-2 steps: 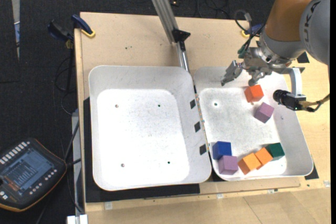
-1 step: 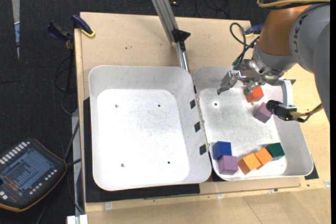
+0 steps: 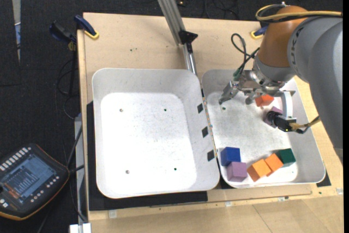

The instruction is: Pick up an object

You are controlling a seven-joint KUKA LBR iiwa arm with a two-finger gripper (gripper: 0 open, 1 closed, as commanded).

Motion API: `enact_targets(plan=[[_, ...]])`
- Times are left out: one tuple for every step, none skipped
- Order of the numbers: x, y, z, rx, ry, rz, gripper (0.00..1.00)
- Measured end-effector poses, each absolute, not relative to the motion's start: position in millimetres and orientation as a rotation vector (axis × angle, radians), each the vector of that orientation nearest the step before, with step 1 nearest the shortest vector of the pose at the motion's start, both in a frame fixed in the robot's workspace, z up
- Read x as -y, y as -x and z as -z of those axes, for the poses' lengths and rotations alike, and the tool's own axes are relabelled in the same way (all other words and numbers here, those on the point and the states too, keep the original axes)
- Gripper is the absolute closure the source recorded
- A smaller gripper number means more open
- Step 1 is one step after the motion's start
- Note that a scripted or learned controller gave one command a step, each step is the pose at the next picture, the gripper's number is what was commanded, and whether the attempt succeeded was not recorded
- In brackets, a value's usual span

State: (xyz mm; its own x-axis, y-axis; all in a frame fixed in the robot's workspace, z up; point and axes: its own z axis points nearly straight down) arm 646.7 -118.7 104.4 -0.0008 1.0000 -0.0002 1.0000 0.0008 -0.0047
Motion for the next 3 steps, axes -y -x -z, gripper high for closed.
enact_targets(plan=[[119, -648.6, -119, 2.222, 2.225, 0.002, 1.00], [123, -657.0, -166, 2.227, 2.224, 0.006, 1.00], [128, -667.7, -222, 2.228, 2.225, 0.007, 1.00]])
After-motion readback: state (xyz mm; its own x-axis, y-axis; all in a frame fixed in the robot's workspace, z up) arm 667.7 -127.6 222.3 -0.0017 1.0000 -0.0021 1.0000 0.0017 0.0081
